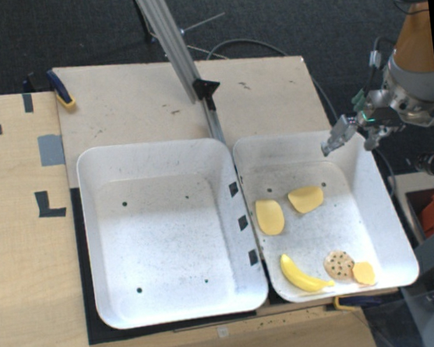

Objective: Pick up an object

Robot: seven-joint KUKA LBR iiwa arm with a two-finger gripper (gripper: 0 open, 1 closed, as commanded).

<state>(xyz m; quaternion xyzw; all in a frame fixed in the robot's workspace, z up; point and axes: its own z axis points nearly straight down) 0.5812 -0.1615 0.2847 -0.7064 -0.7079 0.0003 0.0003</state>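
The right bin (378,204) holds several small things. Two pale yellow pieces lie near its middle, one rounded (269,217) and one wedge-like (306,199). Along its front edge lie a yellow banana (302,275), a speckled cookie (339,264) and a small orange piece (363,273). My gripper (352,135) hangs above the bin's far right corner, well apart from all of them. Its two fingers are spread open with nothing between them.
The left bin (105,222) sits beside the right one. A slanted metal pole (175,52) rises behind the bins. A yellow-and-blue clamp (61,89) grips the board's far left corner. Cables lie on the dark floor behind.
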